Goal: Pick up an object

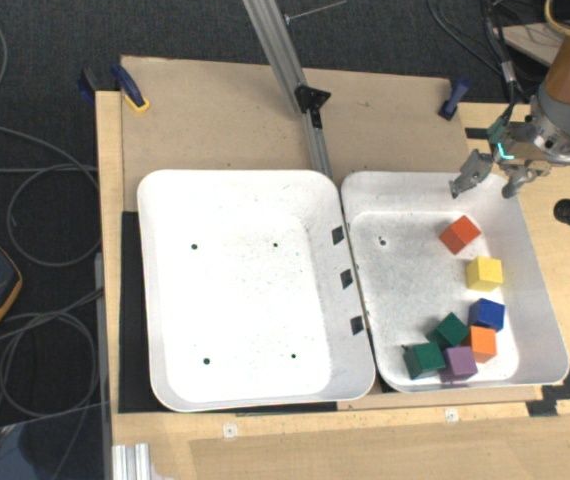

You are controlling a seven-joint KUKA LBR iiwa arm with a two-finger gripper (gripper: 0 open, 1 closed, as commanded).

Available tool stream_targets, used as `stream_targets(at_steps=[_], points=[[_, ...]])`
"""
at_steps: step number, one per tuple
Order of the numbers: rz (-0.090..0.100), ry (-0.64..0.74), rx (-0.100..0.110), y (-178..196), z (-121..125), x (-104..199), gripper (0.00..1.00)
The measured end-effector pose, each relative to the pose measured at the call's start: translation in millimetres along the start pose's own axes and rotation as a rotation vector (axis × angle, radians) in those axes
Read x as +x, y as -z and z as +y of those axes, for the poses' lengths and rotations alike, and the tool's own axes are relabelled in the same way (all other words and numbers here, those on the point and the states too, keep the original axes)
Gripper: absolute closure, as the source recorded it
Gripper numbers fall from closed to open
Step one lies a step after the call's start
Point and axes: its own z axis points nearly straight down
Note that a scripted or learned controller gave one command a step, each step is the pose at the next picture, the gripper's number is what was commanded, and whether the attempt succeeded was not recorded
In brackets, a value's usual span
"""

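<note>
Fingers spread open, gripping nothing, above the right bin's far right corner. Seven blocks lie inside: red-orange, yellow, blue, orange, purple, two green, toward its near right corner.

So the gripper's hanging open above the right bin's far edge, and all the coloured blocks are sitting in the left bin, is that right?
Not quite. The camera view shows the coloured blocks lying in the right bin, not the left bin. The rest holds: the gripper hangs open above the right bin's far edge, with nothing between its fingers.
</note>
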Motion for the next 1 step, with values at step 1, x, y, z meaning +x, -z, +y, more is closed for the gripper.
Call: stream_targets(at_steps=[1], points=[[-0.002,0.002,-0.005,3.5,1.1,0.2,0.0]])
